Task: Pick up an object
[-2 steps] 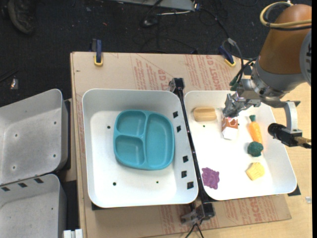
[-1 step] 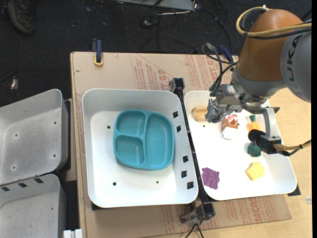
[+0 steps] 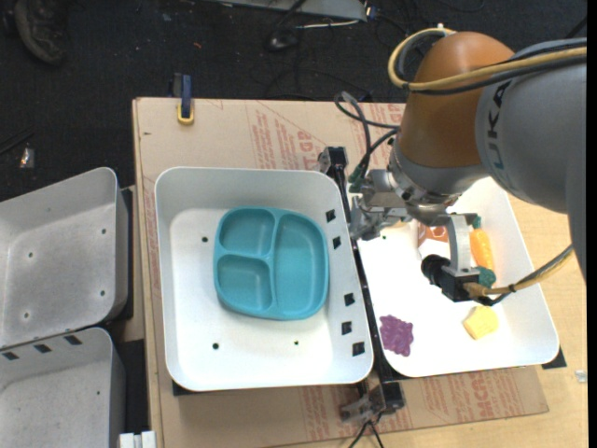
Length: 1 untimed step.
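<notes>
Right bin [image 3: 522, 348], carrot [image 3: 480, 247] partly hidden, arm [image 3: 457, 110] overhead

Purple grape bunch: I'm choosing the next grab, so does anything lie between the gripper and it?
Nothing visible does. Bare floor of the right bin separates the gripper from the purple grape bunch; the yellow block lies beside it, not between.

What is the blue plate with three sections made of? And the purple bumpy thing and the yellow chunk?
The teal divided plate looks like moulded plastic: one even colour, rounded ridges, soft sheen. The purple lumpy piece is probably plastic or rubber, maybe toy grapes: flat, uniform colour, too small to tell. The yellow chunk looks like matte plastic or foam: plain colour, blunt edges.
</notes>
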{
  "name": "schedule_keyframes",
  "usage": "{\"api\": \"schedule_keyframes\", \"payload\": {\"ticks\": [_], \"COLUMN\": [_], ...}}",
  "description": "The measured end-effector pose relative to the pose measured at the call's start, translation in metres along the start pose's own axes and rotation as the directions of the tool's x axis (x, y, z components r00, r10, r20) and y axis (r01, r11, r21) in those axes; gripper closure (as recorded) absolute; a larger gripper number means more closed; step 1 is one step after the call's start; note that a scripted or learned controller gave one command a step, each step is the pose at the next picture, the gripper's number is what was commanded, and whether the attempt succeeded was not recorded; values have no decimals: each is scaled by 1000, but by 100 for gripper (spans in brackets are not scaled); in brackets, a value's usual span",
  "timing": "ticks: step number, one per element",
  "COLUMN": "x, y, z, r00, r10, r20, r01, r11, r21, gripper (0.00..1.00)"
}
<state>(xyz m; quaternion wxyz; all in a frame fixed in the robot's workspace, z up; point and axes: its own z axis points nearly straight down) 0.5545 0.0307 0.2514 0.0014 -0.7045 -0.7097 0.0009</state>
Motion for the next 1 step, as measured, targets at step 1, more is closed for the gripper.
{"api": "schedule_keyframes", "payload": {"ticks": [1], "x": [48], "y": [-8], "z": [16], "r00": [1000], "r10": [0], "r20": [0], "r01": [0], "r11": [1000], "r21": [-1], "gripper": [100]}}
